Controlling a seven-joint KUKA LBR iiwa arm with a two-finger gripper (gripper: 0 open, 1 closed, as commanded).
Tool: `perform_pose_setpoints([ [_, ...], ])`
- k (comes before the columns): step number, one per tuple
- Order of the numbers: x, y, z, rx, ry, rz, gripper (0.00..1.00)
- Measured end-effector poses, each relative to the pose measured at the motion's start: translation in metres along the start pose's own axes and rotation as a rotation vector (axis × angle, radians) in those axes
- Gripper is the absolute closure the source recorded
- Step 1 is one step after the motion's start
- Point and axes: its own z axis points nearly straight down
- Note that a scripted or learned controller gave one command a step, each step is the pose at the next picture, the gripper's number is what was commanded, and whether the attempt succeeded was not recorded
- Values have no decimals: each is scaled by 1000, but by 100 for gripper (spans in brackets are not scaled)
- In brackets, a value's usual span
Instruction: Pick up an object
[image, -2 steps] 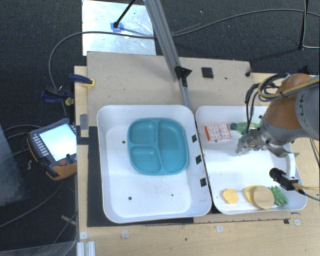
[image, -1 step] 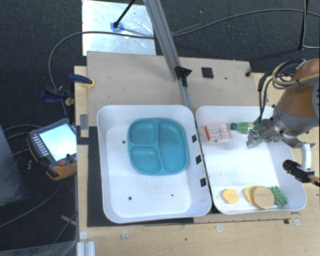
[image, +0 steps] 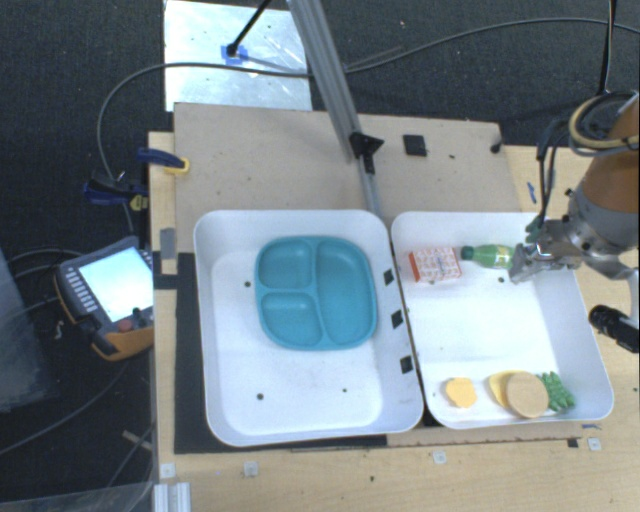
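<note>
Bench (image: 260, 160): tan board, its front edge nearest the viewer, bearing two shallow white bins side by side.

Left bin (image: 230, 400): white, rounded corners. Holds one item.

Right bin (image: 500, 330): white, touching the left bin along a shared edge marked with small black tabs. Holds the smaller goods.

Arm (image: 605, 190): grey with an orange band, entering from the right above the right bin's far corner.

Divided plate (image: 316, 292): teal, three compartments, lying flat in the far half of the left bin.

Gripper (image: 522, 265): low over the far right part of the right bin, at the cap end of the bottle; whether its fingers are parted or closed cannot be told.

Bottle (image: 484, 256): small, green with a yellowish band, lying on its side in the far part of the right bin, between the gripper and the carton.

Carton (image: 434, 265): small, white with red print, just left of the bottle.

Round tan disc (image: 526, 394): near front corner of the right bin, a green leafy piece (image: 558, 392) touching its right side.

Yellow round piece (image: 460, 392): just left of the disc.
</note>
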Motion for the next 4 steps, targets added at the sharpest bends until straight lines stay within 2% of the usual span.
perform_pose_setpoints([
  [1, 0, 2, -41, 2, 0, -1, 100],
  [2, 56, -2, -46, 5, 4, -7, 100],
  [3, 98, -7, -40, 7, 3, -5, 100],
  [4, 154, -10, -25, 7, 4, -6, 100],
])
